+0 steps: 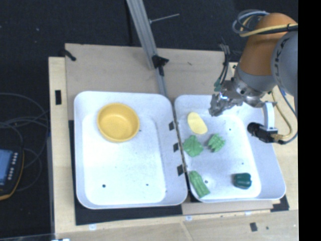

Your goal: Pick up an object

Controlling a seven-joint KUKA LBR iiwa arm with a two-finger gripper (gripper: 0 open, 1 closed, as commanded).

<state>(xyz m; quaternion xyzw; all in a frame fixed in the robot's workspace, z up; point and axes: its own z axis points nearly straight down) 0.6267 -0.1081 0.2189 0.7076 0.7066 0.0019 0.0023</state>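
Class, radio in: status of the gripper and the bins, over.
Gripper above right bin, nothing seen held. Nearest: yellow piece. Yellow bowl in left bin. Path unobstructed.

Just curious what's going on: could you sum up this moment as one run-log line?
phase: approach | gripper: above right bin, nothing seen held | nearest: pale yellow oval object | left bin: round yellow bowl

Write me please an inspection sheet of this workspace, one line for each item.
Surface: wooden bench bearing left bin and right bin.
Job's things: right bin holds yellow piece, three light green pieces, dark green piece.
Clutter: yellow bowl in left bin.
Gripper: gripper above right bin's far edge, holding nothing seen.
Cables: cables on floor at left.
Surroundings: metal pole, handheld device.
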